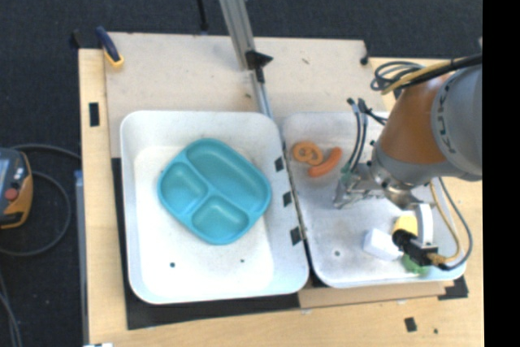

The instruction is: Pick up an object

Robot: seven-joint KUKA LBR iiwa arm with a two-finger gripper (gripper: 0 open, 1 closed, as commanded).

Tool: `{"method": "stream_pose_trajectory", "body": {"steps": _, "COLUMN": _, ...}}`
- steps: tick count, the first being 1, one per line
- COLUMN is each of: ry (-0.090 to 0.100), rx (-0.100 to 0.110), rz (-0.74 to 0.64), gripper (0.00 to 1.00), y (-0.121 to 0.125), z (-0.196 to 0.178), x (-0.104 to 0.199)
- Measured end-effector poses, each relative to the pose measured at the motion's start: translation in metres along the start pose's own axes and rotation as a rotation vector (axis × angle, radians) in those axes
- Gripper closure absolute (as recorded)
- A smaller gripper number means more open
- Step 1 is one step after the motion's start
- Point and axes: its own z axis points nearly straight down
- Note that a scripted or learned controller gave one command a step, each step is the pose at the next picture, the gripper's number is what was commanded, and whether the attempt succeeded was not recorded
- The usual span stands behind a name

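Observation:
Two orange items lie at the back of the right bin: a small orange ring-shaped piece and, touching it, an orange sausage-shaped piece. My gripper hangs low over the middle of the right bin, just to the front right of the orange pieces and apart from them. Nothing shows between its tips. The grey arm with its orange band reaches in from the right.
A blue divided plate lies in the left bin. A small white piece sits near the right bin's front. An aluminium post rises behind the bins. A divider with black clips separates the bins.

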Motion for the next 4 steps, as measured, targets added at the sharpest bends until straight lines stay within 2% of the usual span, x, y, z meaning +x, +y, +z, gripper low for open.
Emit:
{"method": "stream_pose_trajectory", "body": {"steps": 3, "ry": -0.001, "rx": -0.004, "rz": -0.010, "gripper": 1.00, "y": 0.019, "z": -0.151, "x": 0.004}}
{"method": "stream_pose_trajectory", "body": {"steps": 4, "ry": 0.000, "rx": 0.002, "rz": -0.011, "gripper": 1.00, "y": 0.038, "z": -0.138, "x": 0.048}}
